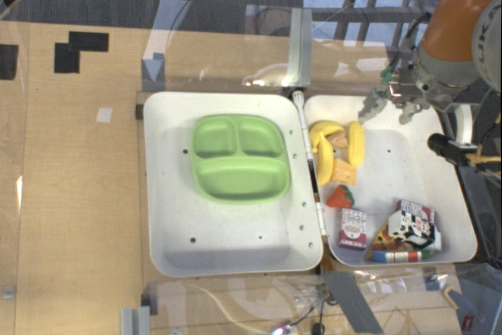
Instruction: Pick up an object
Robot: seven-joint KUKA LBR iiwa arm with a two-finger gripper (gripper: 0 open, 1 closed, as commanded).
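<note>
The table point(70, 169) is a pale wood surface under what appears to be a clear sheet, with black marker shapes point(78, 49) at its far left and a dark ribbed floor beyond. It carries two shallow white bins side by side. The left bin point(169, 239) holds a green divided plate point(238, 157), lying flat near the middle. The right bin point(447, 200) holds the candidate objects: two yellow bananas point(355, 143) and a small tan piece clustered against the dividing wall, an orange piece and a red strawberry-like toy point(340, 197) just below them, and a small carton point(353, 227), a black-and-white patterned pack point(414, 222) and a marker along the near wall. The arm point(463, 20), grey with an orange band, reaches in from the right. Its hand point(390, 106) hangs over the far edge of the right bin, fingers spread and holding nothing, apart from every object. Judgement: the pick is not yet made; approach, closing on an object and lifting all remain. The nearest bananas look the likeliest target.
</note>
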